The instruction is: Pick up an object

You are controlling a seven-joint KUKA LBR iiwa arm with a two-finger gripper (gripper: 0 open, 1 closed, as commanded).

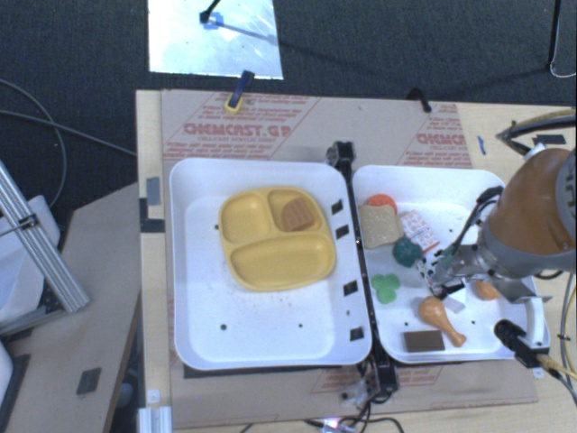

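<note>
The tabletop (pixel 297 115) carries two white bins side by side. The left bin (pixel 198 332) holds a yellow divided plate (pixel 270 264) with a brown piece of toy food (pixel 297 213) in its upper right compartment. The right bin (pixel 397 183) holds a scatter of toys: a tan slice of bread (pixel 380 225) with something orange-red (pixel 381 201) just behind it, a dark green lump (pixel 407 253), a green piece (pixel 386 286), a chicken drumstick (pixel 438 317) and a dark brown bar (pixel 422 340). The arm (pixel 536 210) reaches in from the right, and the jaws (pixel 444 276) hang low between the dark green lump and the drumstick; I cannot tell whether they are spread or closed.
</note>
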